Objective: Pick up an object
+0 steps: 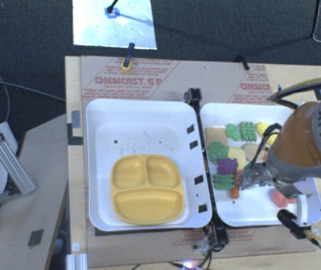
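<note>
Take the black divider [200,151] between the two bins as your landmark. To its left lies the left bin [101,122], a shallow white tray of smooth plastic with rounded corners and a few dark specks on its floor. In its near half rests a yellow plate [147,187], matte, rounded-square in outline and moulded into three compartments: two small ones on the far side, one wide one on the near side.

To the right of the divider lies the right bin [227,212], of the same white plastic. It holds a cluster of small toy foods just beside the divider: a tan slice [216,133] at the far end, two ridged green pieces [242,131] beyond it to the right, a green leafy piece [216,150], a knobbly purple piece [227,165], a pale yellow block [238,152], a ribbed green piece [223,180] and a small orange-red piece [234,192] nearest you. A pink-red piece [278,197] lies farther right, near the bin's near wall.

The gripper [249,176] hangs over the cluster, right of the purple piece, under the arm's orange band [292,142]. You cannot tell whether the fingers are spread or closed, nor whether they touch any piece. Both bins sit on a bench [166,77] covered with printed brown cardboard.
</note>
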You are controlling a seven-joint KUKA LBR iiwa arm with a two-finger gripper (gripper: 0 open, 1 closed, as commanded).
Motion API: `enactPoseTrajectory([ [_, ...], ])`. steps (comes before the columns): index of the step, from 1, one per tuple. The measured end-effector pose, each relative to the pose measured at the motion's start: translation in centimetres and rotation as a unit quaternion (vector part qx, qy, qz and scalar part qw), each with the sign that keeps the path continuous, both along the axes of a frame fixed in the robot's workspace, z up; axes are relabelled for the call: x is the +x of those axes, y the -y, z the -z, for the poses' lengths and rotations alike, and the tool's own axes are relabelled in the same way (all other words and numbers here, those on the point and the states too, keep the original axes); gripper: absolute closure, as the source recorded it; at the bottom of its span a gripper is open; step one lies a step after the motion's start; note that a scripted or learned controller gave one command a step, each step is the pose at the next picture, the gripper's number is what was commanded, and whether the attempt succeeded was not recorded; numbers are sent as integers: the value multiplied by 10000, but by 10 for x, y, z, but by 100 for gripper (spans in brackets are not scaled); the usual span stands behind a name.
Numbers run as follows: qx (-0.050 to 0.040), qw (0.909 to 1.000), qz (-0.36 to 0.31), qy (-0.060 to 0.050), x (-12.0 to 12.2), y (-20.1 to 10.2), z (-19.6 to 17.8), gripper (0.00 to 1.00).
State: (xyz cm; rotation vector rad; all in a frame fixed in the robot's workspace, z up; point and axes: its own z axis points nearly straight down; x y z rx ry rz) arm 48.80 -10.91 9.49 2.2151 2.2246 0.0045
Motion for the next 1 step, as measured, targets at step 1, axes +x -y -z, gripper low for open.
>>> enactPoseTrajectory([
  [1,1,10000,-44,57,65,-59,-96,100],
])
